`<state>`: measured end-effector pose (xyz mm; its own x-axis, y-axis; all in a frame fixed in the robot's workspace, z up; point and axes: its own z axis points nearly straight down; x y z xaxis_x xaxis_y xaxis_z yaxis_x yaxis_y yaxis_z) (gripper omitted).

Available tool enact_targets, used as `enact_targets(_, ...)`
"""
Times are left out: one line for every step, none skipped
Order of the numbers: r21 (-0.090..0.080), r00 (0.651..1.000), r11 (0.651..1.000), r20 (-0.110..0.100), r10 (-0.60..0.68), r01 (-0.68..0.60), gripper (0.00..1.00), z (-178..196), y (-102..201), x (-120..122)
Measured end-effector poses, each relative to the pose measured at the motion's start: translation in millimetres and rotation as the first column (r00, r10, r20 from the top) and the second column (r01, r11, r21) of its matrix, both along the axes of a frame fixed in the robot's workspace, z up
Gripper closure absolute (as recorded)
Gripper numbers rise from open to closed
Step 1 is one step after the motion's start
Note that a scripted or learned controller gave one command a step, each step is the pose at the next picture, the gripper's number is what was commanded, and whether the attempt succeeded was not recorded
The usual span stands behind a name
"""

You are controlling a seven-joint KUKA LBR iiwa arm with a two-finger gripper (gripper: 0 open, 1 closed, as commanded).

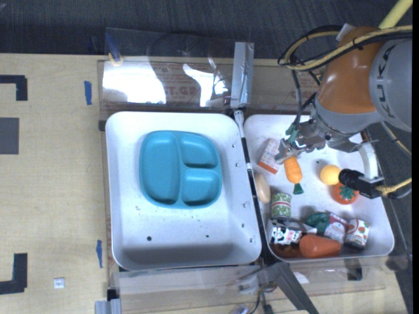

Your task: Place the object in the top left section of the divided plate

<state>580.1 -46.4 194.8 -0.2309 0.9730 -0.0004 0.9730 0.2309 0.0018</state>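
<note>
The gripper (292,146) is over the right bin (378,209); its grip state cannot be determined. The toy carrot (293,169) lies just below it, long axis near-vertical. The blue divided plate (179,168) sits left, in the left bin (124,175).

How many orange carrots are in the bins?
2. One carrot lies near the middle of the right bin, just below the gripper. A bigger carrot lies at its front edge. More could hide under the arm.

Blue divided plate (179,169) flat in left bin (124,227).
</note>
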Motion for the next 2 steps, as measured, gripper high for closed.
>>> enact_targets(0.001, 0.998, 0.998, -0.001, 0.059, -0.059, 1.0, -11.6, 43.0, 70.6)
enact_targets(-0.002, 0.929, 0.929, 0.004, 0.369, -0.369, 1.0, -6.0, 105.9, 87.2)
